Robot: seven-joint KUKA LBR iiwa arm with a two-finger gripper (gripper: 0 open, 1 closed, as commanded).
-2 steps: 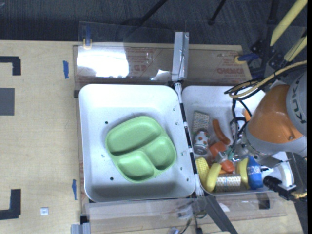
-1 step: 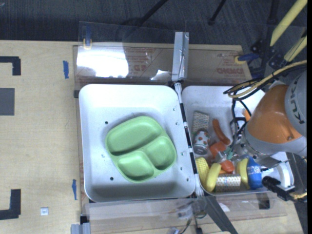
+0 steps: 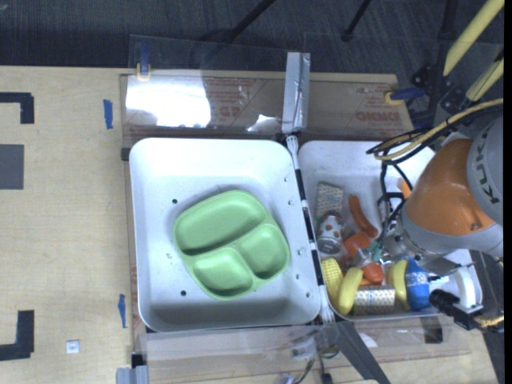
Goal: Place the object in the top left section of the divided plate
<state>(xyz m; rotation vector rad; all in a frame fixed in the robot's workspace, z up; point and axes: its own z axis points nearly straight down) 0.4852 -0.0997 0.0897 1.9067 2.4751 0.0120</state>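
Two white bins sit side by side on your bench. The left bin point(image 3: 152, 214) holds a green divided plate point(image 3: 232, 242), its three sections bare; the largest section lies toward the upper left of the plate, two smaller ones toward the lower right. The right bin point(image 3: 352, 157) holds a clutter of small items at centre right of the frame: a yellow banana-shaped piece point(image 3: 346, 289), an orange carrot-like piece point(image 3: 362, 214), a grey textured block point(image 3: 329, 194), a blue item point(image 3: 416, 285), and others too jumbled to name.

Your arm point(image 3: 448, 194) is lowered over that clutter, and the gripper point(image 3: 382, 250) sits down among the items. I judge the pick step to be in hand, not the placing. Whether the gripper is released or clenched cannot be told from here (wrist and cables mask it), nor which item is the object to be moved. It lies somewhere in that right-hand pile.

Your next move calls for a confirmed grasp, a clean lift above the dividing wall, then travel leftward to the plate's upper left section.
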